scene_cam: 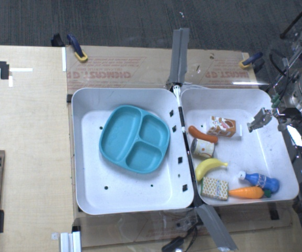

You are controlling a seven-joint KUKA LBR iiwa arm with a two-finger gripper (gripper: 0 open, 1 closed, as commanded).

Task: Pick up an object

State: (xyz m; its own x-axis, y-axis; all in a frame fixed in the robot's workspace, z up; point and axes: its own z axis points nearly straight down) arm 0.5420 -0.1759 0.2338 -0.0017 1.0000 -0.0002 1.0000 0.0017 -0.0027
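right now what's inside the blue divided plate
Nothing shows in the blue divided plate: all three compartments look bare. It sits alone in the left bin. Whatever lies under the plate is covered, so that can't be told.

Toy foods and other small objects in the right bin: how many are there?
7. Snack packet at back; hot dog and small can near the divider; banana mid-left; cracker block, carrot and blue bottle along the front. None seems hidden.
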